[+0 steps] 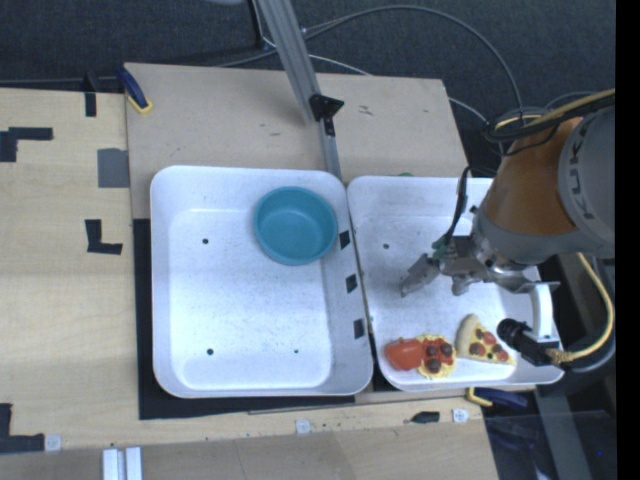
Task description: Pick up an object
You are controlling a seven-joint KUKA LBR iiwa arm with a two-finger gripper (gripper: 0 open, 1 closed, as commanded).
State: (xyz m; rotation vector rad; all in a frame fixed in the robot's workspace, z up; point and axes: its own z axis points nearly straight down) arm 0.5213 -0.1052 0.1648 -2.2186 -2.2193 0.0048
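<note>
My gripper (pixel 434 286) hangs over the middle of the right bin (pixel 390 218), its two grey fingers spread open with nothing between them. Just below it, at the bin's front edge, lie a toy pizza slice (pixel 485 343) and a red and yellow toy food piece (pixel 422 354); the gripper is apart from both. A blue bowl (pixel 295 225) sits upright at the back right of the left bin (pixel 200 298).
A grey metal strut (pixel 300 63) slants down from the top to the gap between the bins. Black cables (pixel 440 18) loop behind the right bin. The arm's grey and orange body (pixel 545 193) covers the right bin's far right side.
</note>
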